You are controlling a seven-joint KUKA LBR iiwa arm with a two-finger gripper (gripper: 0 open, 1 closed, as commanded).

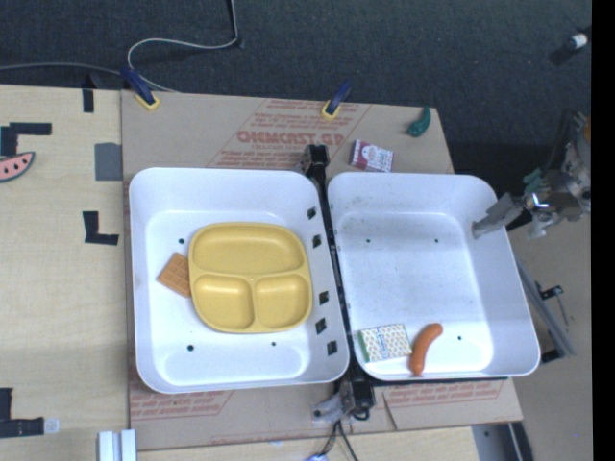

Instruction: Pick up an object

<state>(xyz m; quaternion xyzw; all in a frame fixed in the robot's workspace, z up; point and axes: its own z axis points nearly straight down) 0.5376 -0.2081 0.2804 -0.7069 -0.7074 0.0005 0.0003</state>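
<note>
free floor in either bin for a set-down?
Right white bin: bare floor across the back and middle, bordered in front by the small green-patterned packet and orange sausage-shaped toy. Left white bin is crowded: the yellow divided plastic tray, a tan cracker-like square beside it, narrow margins.

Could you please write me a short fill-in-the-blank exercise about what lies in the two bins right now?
1. The yellow divided tray lies in the ____ bin.
2. The sausage is ____ in colour.
3. The patterned packet lies just ____ of the sausage in the right bin.

Missing words: left; orange; left
</note>
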